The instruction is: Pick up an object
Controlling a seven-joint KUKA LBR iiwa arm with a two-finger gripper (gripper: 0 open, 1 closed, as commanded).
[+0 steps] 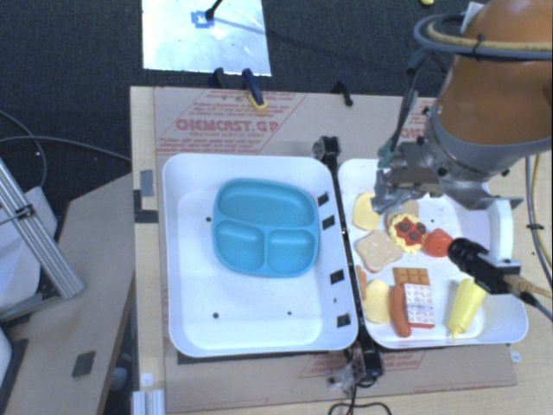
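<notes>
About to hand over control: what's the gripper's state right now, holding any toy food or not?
Gripper: down over the right bin, above the toy pizza slice; whether it is open, shut or holding anything cannot be told.

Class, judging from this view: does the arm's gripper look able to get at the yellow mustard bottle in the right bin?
Probably yes. The gripper hangs over the same bin, and the mustard bottle lies uncovered near its front edge, beside the carton; nothing lies on top of it.
</notes>
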